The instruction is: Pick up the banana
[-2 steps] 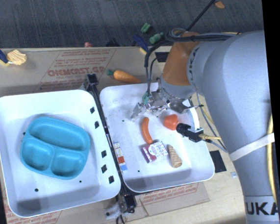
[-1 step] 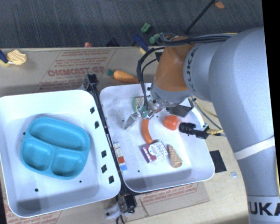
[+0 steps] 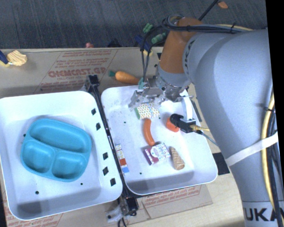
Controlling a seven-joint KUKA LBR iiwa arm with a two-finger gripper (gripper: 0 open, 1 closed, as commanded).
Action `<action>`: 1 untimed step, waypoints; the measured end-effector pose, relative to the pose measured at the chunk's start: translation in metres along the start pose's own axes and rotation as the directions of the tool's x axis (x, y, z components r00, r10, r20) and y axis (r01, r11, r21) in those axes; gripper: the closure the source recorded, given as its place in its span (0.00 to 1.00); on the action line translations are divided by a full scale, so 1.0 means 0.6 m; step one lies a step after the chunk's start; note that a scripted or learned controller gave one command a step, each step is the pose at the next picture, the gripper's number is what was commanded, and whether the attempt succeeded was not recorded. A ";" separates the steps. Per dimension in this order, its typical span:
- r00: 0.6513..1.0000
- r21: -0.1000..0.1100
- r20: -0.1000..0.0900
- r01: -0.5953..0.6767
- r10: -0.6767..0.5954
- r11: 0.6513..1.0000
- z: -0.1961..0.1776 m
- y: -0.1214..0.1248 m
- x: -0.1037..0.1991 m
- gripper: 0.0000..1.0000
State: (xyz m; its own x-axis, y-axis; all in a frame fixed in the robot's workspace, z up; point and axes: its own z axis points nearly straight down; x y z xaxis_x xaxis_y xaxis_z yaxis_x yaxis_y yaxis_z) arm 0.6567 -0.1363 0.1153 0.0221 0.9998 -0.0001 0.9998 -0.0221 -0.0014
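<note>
Bins sit side by side on the tabletop [image 3: 53, 74], which is covered with printed cardboard. The left bin [image 3: 7, 163] holds a blue divided tray [image 3: 55, 148]. The right bin [image 3: 138, 178] holds a scatter of small things: a checkered piece [image 3: 148, 111] near the far end, an orange-red stick [image 3: 148, 131] just in front of it, a red lump [image 3: 171, 126] to its right, a small packet [image 3: 158, 153] nearer the front, and a tan cone-like piece [image 3: 177, 158] touching the packet's right side.

I cannot say for sure which of these is the banana; nothing in the bins reads clearly as one from here. A yellowish thing [image 3: 18, 58] lies on the tabletop well beyond the left bin's far corner, too small to name. An orange carrot-like piece [image 3: 126, 77] lies just outside the right bin's far rim.

The arm [image 3: 229, 87] comes in from the right, and its gripper [image 3: 150, 95] hangs over the far end of the right bin, right above the checkered piece. Whether it is open or closed I cannot tell.
</note>
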 end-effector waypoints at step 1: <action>0.887 -0.004 0.008 0.461 -0.461 0.888 0.030 -0.015 0.012 0.00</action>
State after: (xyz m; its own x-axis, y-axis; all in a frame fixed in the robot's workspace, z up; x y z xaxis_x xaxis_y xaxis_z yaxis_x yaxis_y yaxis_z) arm 0.6481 -0.1287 0.0970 -0.4410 0.8975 -0.0075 0.8975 0.4411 0.0026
